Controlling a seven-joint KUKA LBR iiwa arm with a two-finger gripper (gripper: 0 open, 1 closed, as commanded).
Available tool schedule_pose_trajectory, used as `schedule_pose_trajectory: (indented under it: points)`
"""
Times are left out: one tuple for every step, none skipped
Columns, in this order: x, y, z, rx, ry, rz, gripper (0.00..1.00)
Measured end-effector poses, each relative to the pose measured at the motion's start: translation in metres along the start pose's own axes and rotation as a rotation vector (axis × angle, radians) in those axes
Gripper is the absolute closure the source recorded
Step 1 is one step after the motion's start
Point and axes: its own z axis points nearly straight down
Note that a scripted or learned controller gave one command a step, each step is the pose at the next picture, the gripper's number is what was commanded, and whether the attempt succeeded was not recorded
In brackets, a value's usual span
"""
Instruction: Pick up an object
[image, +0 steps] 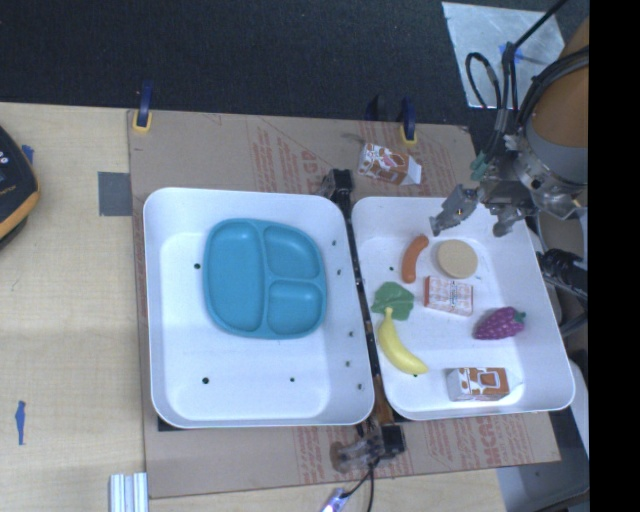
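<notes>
The right white bin (545, 330) holds several toy foods: a red sausage (413, 258), a round tan cookie (458, 259), a small printed packet (449, 295), a green leafy piece (393, 299), a yellow banana (399, 347), purple grapes (498, 323) and a small carton (477, 382). My gripper (480, 213) hangs over the bin's far edge, just above the cookie, open, with its two fingers spread wide and nothing between them.
The left white bin (180, 350) carries a blue divided plate (264, 277). A snack packet (388, 163) lies on the cardboard behind the bins. Clamps sit at the bins' seam, front and back. A yellow-black device (12, 190) rests at the far left.
</notes>
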Motion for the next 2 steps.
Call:
schedule_pose_trajectory:
  points:
    - [-0.004, 0.036, 0.114, 0.003, -0.001, 0.000, 0.00]
    - [-0.016, 0.072, 0.201, 0.002, -0.002, -0.001, 0.00]
